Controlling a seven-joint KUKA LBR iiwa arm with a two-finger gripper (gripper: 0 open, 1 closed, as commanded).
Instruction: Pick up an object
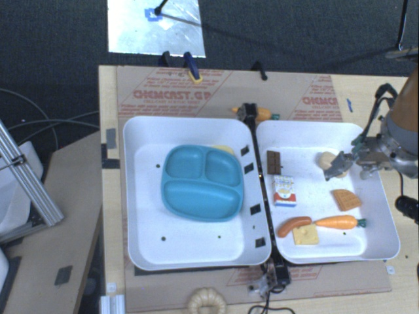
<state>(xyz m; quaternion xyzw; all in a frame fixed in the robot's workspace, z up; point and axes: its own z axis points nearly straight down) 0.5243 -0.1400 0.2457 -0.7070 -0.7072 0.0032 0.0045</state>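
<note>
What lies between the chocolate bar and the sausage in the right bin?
In the camera view, the small red-and-white carton lies between the chocolate bar and the sausage.

Bench (pixel 150 84), two white bins (pixel 147 241) side by side on cardboard sheet (pixel 170 93)

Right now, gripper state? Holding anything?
Gripper: over the right bin, beside the beige piece; open or closed cannot be told, nothing visibly held.
</note>
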